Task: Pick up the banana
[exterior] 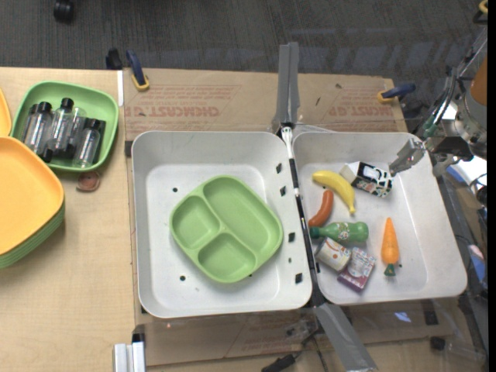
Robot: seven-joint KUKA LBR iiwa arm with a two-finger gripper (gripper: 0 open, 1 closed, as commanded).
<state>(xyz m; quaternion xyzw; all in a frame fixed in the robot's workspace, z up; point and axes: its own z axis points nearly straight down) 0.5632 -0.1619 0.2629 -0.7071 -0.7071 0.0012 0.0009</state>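
Right bin [446, 277] was cluttered; gripper [406, 158], can't tell its state, needed to straddle banana [335, 184] clear of the chili [322, 208].

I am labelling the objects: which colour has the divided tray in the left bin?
Light green, seen clearly in the camera view: divided tray, left bin.

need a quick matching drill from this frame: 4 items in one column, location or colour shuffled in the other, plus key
Things:
1. banana
2. carrot
3. divided green plate
4. small bottles

Descriptions:
A. in the green tray on the bench, far left
B. orange, right part of the right bin
C. in the left bin
D. yellow, upper middle of the right bin

Pairs: 1-D, 2-B, 3-C, 4-A
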